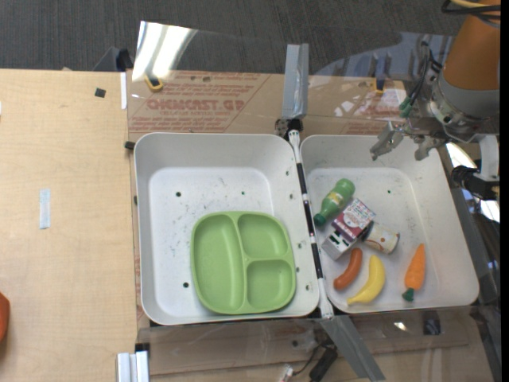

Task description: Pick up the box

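Presently the pincer (406, 139) hangs over the far rim of the right bin (445, 213), its two thin fingers spread apart with nothing between them, and the grey arm (469, 62) with its orange band rises behind it toward the upper right corner. The box (350, 226), a small carton printed in pink, white and dark colours, lies near the middle of that bin, tilted on a diagonal. It is crowded: a green bottle (334, 200) lies just beside its upper left end, a small tan block (382, 241) touches or nearly touches its right side, and a toy sausage (348, 269) and a toy banana (368, 281) lie just below it, with a toy carrot (414, 267) further to the right. The left bin (159, 173) carries a green divided plate (243, 262), well apart from all this. Judging by its look, the box is probably light, thin cardboard: stiff along its edges yet liable to cave if squeezed hard across a broad face, and its printed skin may be a little slick. The safest hold would seem to be across its narrow width, about mid-length, with the fingers turned to match the diagonal lie so they slip down between the box and its neighbours. The likely trouble is a finger landing on the bottle or the tan block and nudging the box aside.
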